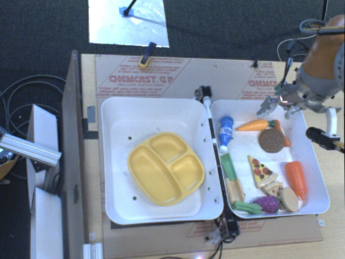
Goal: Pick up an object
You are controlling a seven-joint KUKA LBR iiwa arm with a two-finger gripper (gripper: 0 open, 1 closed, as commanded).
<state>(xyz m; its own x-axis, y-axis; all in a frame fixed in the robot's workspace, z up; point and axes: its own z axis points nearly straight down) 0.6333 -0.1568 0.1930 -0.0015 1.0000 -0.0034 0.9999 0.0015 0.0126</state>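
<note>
Two-finger gripper (pixel 278 104), fingers spread w/ nothing between, hovers over right white bin (pixel 312 166) far edge. Just near-left: tapered orange plastic carrot (pixel 253 125), green tip, lying flat beside round brown cookie (pixel 271 141).

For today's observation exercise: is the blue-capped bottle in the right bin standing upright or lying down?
Lying down: the bottle rests lengthwise on the right bin's floor, beside the divider.

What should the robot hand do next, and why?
Probably lower a little toward the carrot. The end effector hovers over the right bin's top edge with nothing between its fingers, and that carrot lies just below and left of it.
</note>
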